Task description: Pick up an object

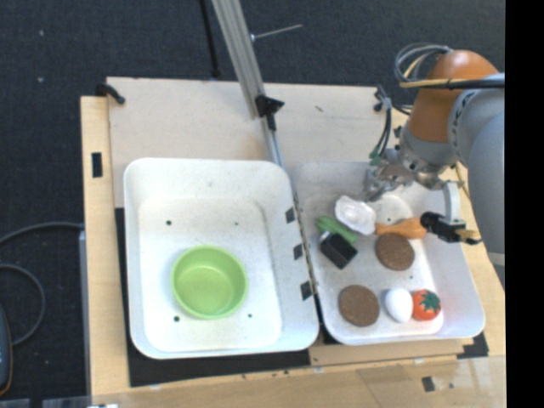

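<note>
The gripper (384, 182) hung low over the far side of the right bin (466, 300), just beside a crumpled white object (357, 213) and an orange carrot-like piece (402, 227). Whether it touched either of them could not be made out, nor could how its tips stood, since the wrist hid them from above; nothing could be seen held there.

The other candidates for picking lay in the same bin. A green stick-shaped piece (335, 226) rested beside a small black block (338, 251), both near the bin's left wall. A brown disc (395, 252) lay near the middle, and a second brown disc (359, 305) sat along the near side, followed to the right by a white egg (398, 304) touching a red strawberry-like toy (426, 304).

The left bin (153, 194) held a lime-green bowl (209, 281), upright, toward its near side.

Both bins sat side by side on a pale wooden bench (187, 117). A slanted metal rail (240, 45) rose from behind the bins, and the floor (85, 24) around the bench was dark carpet.
</note>
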Tool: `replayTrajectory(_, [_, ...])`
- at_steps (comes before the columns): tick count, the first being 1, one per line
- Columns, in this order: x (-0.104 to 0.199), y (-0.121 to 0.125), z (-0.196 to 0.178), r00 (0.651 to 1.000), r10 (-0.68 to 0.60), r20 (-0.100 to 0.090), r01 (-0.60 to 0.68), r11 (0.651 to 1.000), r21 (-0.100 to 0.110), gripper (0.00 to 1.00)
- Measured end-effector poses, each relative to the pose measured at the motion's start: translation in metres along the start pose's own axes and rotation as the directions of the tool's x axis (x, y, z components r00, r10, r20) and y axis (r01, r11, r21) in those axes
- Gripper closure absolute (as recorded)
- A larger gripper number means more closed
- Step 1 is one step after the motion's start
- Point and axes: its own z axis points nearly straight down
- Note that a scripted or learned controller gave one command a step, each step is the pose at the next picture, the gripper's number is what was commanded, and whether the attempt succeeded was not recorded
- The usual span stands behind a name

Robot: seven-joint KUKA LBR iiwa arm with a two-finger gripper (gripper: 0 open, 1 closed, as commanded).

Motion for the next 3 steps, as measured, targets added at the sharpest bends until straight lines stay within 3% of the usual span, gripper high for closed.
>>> replayTrajectory(2, [-0.011,0.017,-0.114,1.000,0.008,-0.004,-0.008,1.000,-0.004,1.00])
replayTrajectory(3, [-0.017,0.012,-0.174,1.000,0.008,-0.004,-0.008,1.000,-0.005,1.00])
